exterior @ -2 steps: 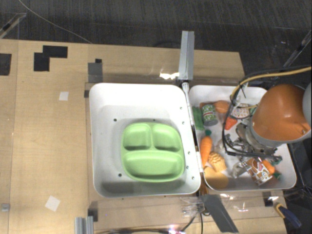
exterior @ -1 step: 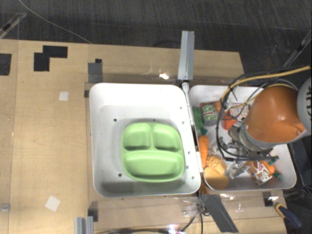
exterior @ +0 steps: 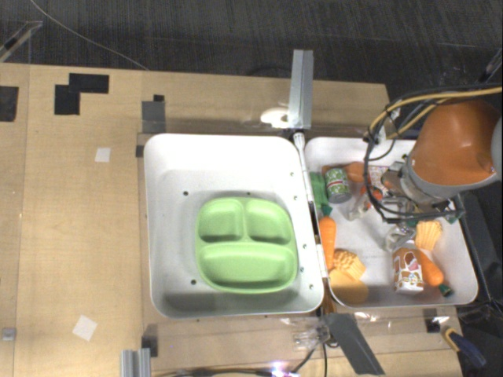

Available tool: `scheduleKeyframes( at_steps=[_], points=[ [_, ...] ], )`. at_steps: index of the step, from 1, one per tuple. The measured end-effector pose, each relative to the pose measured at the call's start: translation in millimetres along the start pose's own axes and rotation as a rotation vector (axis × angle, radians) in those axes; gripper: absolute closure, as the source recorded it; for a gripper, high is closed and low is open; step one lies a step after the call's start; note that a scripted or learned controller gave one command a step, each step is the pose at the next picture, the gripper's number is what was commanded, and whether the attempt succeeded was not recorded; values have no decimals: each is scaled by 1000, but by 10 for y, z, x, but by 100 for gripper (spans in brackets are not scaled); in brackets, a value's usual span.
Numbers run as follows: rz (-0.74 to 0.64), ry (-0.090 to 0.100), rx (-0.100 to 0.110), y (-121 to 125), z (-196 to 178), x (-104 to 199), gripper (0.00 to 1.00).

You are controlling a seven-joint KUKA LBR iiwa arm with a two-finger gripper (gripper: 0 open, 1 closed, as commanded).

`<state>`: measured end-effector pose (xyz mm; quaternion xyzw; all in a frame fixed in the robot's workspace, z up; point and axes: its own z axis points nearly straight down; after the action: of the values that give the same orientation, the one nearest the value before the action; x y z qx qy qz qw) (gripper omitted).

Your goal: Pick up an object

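right bin point(exterior: 470, 285) – arm point(exterior: 456, 144) over carrots point(exterior: 328, 234), can point(exterior: 338, 184)

text: none legible | can point(exterior: 338, 184) label: blurred | carton point(exterior: 407, 270) print: blurred

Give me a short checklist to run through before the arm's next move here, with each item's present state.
1. Arm over right bin, where the objects lie: ok.
2. Gripper open or shut: cannot tell, the arm hides it.
3. Something held: cannot tell.
4. Objects within the bin: green can, carrot, small carton: ok.
5. Green tray lies flat in left bin: ok.
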<state>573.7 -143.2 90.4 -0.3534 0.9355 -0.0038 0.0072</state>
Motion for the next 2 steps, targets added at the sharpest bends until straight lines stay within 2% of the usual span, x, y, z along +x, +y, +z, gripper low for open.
scheduleKeyframes(
  at_steps=[1, 2],
  points=[
    [-89, -4, 2, 335, -17, 464, 0],
    [-158, -6, 7, 685, -29, 399, 0]
  ],
)
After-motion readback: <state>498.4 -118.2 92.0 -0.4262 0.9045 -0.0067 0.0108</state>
